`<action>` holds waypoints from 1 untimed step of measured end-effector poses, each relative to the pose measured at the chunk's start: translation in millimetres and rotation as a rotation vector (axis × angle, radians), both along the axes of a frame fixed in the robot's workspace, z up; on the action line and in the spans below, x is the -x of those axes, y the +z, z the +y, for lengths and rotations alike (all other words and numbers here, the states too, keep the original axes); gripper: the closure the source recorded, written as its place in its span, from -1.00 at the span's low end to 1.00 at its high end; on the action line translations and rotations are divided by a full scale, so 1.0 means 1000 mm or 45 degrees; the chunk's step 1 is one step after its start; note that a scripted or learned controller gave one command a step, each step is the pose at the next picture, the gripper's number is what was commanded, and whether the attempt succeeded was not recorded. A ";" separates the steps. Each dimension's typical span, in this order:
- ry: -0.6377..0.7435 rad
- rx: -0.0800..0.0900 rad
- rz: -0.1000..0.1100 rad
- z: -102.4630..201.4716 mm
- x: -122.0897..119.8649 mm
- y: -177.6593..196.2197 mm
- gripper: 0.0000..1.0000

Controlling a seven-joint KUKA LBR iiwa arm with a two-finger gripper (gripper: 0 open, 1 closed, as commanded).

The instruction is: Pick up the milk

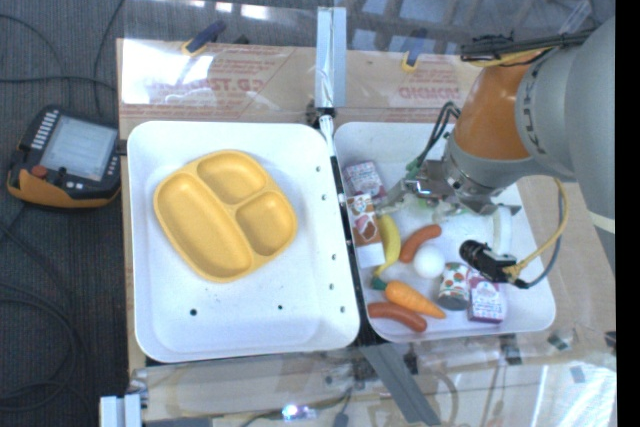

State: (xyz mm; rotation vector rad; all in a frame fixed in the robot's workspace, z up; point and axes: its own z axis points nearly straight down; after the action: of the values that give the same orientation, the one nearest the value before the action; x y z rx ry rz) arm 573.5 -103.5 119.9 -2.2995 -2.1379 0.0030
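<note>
Farthest left of the banana (388, 241) sat the yellow plate (225, 213), in the left bin (160, 335).

Just above and left of the banana, in the right bin (535, 320), lay a small carton (362, 178) with a dark red face. We took this for the milk, though we could not read its label. A second small box (365, 217) lay between it and the banana, touching or nearly so. The carton seemed to lie flat on its broad side, its long axis running from the banana's side toward the far wall of the bin. We could not tell which end was its top.

We judged it light and stiff-sided, but likely to dent under a hard squeeze, and smooth enough to slip. The best hold looked to be across its two long edges at mid-length, clear of the neighbouring box.

Up and right of the banana hung the hand (413, 187), near the carton but apart from it. We could not tell whether it was wide or narrow, and nothing showed in its grasp.

Well to the banana's lower right stood a similar pink carton (487, 301), which could be the milk instead.
</note>
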 end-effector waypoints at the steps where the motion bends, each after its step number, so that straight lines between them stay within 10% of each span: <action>1: 0.151 0.002 -0.002 0.058 -0.061 0.064 -1.00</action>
State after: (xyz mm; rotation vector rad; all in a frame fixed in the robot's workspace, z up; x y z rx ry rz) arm 634.7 -45.4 183.5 -2.1704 -2.2716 0.0033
